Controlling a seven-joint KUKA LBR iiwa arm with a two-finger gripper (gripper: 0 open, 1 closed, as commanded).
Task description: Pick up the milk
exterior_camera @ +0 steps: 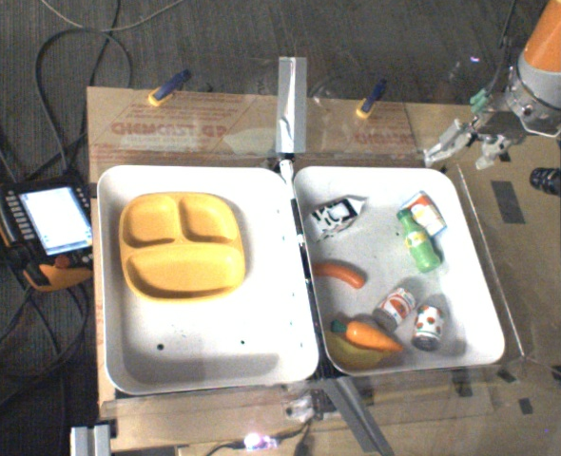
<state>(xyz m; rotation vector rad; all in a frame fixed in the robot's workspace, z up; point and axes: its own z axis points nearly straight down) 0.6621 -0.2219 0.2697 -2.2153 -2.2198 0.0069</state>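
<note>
We note the milk [338, 214] lying tipped at the right bin's [480, 255] far-left corner, untouched, while the gripper [466, 145] hovers past the far-right rim, jaws spread wide with nothing between, presumably staged to descend.

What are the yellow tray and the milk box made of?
The yellow tray looks like moulded plastic: smooth, one even colour, rounded compartments. The milk carton looks like printed cardboard or toy plastic, going by its black-and-white pattern; the view leaves that open.
</note>
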